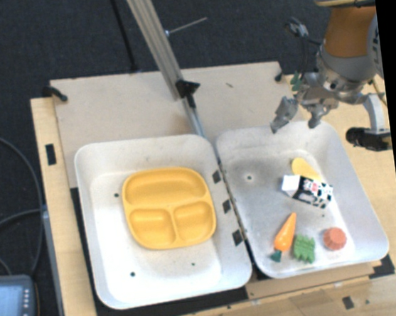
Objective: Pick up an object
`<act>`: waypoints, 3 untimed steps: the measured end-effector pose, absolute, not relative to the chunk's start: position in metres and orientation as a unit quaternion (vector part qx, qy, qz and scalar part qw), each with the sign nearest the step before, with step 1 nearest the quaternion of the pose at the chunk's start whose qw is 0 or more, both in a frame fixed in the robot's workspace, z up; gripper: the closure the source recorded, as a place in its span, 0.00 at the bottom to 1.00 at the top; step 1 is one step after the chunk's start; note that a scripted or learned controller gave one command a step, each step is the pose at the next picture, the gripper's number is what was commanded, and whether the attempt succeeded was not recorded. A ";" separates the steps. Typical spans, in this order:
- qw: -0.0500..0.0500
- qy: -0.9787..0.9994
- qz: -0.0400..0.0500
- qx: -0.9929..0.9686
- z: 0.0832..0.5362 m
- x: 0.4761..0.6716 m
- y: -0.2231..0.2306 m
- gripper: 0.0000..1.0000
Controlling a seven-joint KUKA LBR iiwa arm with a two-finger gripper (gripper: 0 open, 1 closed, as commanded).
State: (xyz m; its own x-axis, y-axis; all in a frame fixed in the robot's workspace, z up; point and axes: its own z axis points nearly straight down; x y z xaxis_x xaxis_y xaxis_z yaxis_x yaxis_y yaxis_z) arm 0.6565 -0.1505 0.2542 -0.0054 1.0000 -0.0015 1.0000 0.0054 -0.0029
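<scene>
My gripper (297, 116) hangs over the far edge of the right bin (258, 182), open, its two fingers spread with nothing between them. Well below it in that bin lie a yellow piece (301, 167), a black-and-white carton (308, 189), an orange carrot (286, 231), a green leafy toy (304, 248) and a small red-brown round piece (334, 238). The carton touches the yellow piece. All the objects lie in the near right part of the bin, apart from the gripper.
The left bin (103, 201) holds a yellow divided plate (168, 207). A slanted metal rail (159, 44) rises behind the bins near their shared edge. Black clips (227, 206) sit on the seam between the bins. A monitor (9, 313) stands at the bottom left.
</scene>
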 end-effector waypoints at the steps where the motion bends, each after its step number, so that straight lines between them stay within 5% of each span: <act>1: 0.002 -0.709 0.002 -0.705 0.195 0.653 -0.144 0.00; 2: 0.001 -0.707 0.002 -0.707 0.144 0.644 -0.152 0.00; 3: -0.002 -0.706 0.000 -0.708 0.159 0.647 -0.153 1.00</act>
